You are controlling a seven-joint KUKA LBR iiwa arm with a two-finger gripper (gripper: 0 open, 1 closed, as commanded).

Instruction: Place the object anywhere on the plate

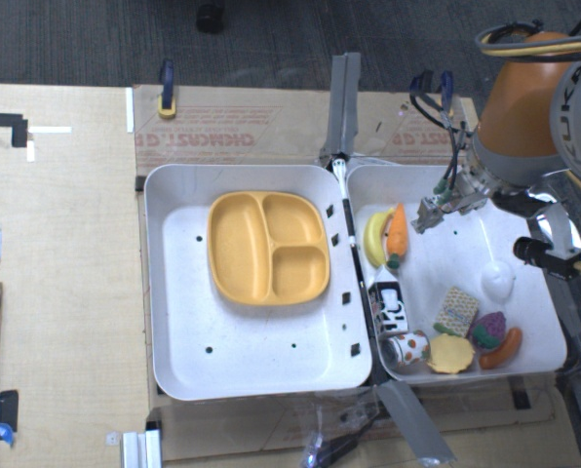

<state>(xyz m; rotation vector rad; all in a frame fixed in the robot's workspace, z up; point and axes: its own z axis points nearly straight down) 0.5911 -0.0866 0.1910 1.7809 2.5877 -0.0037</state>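
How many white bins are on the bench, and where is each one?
2. The left bin holds the yellow divided plate. The right bin holds the toy food, and the gripper is above it.

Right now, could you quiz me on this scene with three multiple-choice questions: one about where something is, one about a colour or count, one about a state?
1. Where is the plate?
A. left bin
B. right bin
C. on the wooden bench

2. How many compartments does the plate have?
A. two
B. three
C. five

3. What lies on the plate?
A. a carrot
B. a banana
C. nothing

Answers:
1 A: the yellow plate sits in the left bin.
2 B: ridges split it into one long section and two smaller ones.
3 C: the carrot and banana lie in the right bin, below the claw.
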